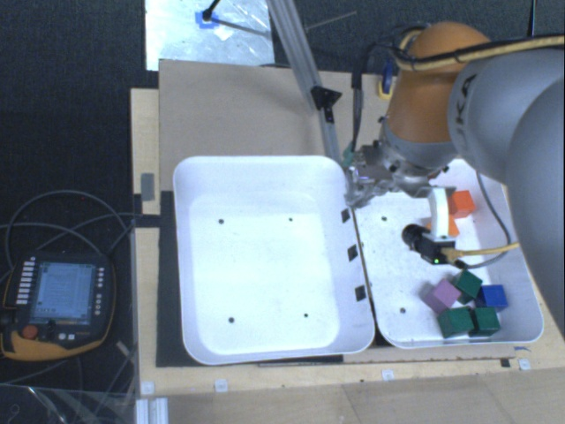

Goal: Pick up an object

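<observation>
My gripper point(359, 182) hangs over the far left corner of the right bin point(388, 325), close to the wall shared with the left bin. Nothing shows in its grasp. An orange block point(462, 203) lies at the far right of that bin, with a second orange piece point(451, 227) just in front of it. Near the front right corner sit a purple block point(439, 296), a blue block point(493, 296) and three green blocks point(467, 283) point(455, 322) point(485, 321) bunched together. All the blocks lie apart from the gripper, to its right and nearer the front.
The left bin point(190, 237) stands beside the right one, their rims touching. A slanted metal pole point(296, 42) crosses above the far edge. A teach pendant point(57, 303) with cables lies off the bench at the left.
</observation>
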`<action>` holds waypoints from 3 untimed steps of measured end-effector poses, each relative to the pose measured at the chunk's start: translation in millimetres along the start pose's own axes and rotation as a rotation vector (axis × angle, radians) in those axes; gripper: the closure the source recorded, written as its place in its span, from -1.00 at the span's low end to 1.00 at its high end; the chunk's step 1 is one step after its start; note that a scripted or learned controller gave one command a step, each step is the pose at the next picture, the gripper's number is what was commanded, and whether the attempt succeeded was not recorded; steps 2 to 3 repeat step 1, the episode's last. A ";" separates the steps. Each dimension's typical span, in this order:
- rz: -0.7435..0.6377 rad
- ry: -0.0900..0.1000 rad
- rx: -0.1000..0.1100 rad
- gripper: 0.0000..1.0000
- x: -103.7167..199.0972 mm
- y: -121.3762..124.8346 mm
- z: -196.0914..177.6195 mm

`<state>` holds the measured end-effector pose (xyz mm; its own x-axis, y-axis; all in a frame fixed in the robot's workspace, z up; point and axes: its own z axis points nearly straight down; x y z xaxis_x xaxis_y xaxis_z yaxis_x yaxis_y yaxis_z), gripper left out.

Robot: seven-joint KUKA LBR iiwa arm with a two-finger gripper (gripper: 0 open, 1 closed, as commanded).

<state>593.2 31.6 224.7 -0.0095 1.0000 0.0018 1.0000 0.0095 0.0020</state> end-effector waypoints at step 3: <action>0.000 0.000 -0.001 1.00 47.6 17.6 6.2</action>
